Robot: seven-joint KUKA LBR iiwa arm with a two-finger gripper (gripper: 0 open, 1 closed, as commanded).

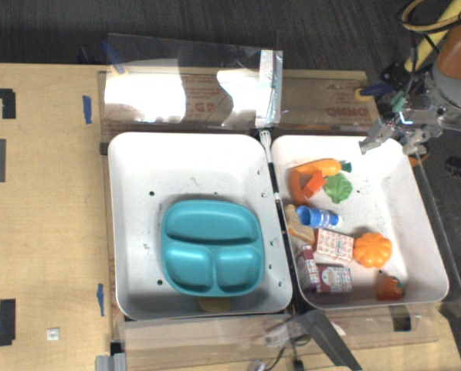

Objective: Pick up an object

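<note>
My gripper (391, 134) sits at the far right corner of the right bin (423, 230), up by the rim, and I cannot tell how it is set: the whole wrist is a small tangle of grey metal and blue fittings from this slanted view. I see nothing gripped in it.

As I judge it, the pick has not begun. Every candidate lies in the right bin, apart from the tool. Nearest it is an orange carrot-like toy (313, 176) with a green leafy piece (339, 187) touching its right side. Below those lies a blue and white bottle (317, 218), then a red patterned carton (334, 246) with a small orange pumpkin (371, 250) just beside it. A second carton (330, 278) lies at the near edge, and a small red-orange item (389, 287) sits in the near right corner. What remains is the whole job: choose one, descend, close, lift.

The left bin (130, 207) holds a teal divided tray (212, 246).

The arm itself is cut off at the frame's right edge, showing just the orange band (455, 51). The pale thing against the divider beside the bottle is too cramped to name, and something tan peeks from under the tray's near edge.
</note>
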